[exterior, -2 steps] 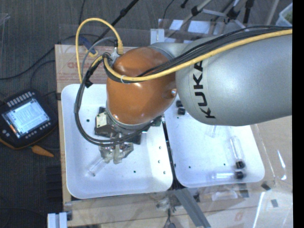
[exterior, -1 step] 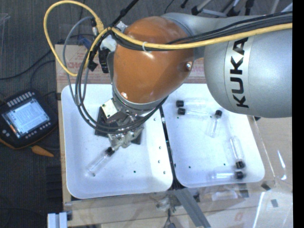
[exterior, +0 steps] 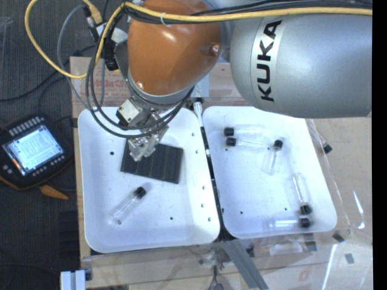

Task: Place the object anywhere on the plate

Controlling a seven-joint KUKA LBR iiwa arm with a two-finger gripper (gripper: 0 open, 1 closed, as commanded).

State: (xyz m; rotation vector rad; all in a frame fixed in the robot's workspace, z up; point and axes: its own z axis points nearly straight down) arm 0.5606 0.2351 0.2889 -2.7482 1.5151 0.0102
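A dark ribbed rectangular plate [exterior: 162, 165] lies in the middle of the left bin [exterior: 97, 222]. My gripper [exterior: 143, 149] hangs over the plate's back left corner, under the orange wrist band. A clear vial with a black cap [exterior: 129, 203] lies on the bin floor in front of the plate, to its left, apart from both plate and gripper. The wrist hides the back part of the left bin.
The right bin [exterior: 242, 219] holds several clear black-capped vials, some at the back [exterior: 245, 136] and some near the front right [exterior: 289, 223]. Yellow and black cables loop above the left bin. A teach pendant [exterior: 31, 151] lies left of the bench.
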